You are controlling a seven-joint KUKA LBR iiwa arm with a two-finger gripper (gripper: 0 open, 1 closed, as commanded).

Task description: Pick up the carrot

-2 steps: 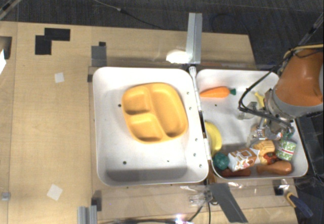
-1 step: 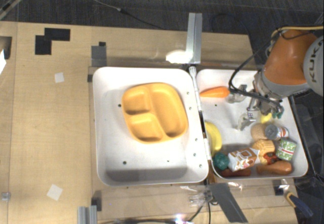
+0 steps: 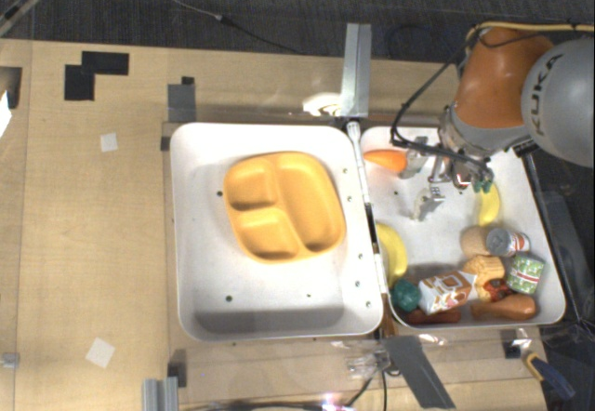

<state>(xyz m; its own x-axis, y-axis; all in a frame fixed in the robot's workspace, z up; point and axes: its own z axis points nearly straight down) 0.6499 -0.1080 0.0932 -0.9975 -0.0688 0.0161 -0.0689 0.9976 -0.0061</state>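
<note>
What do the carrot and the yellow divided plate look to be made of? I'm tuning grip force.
The carrot looks like smooth moulded plastic, probably a toy: even orange colour with a soft sheen. The yellow divided plate also seems plastic, matte to semi-gloss, with rounded moulded compartments and uniform colour. Neither can be confirmed from this view.

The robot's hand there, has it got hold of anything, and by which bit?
Nothing is held. The hand hangs over bare floor of the right white bin, apart from the orange carrot at the bin's upper left corner.
</note>
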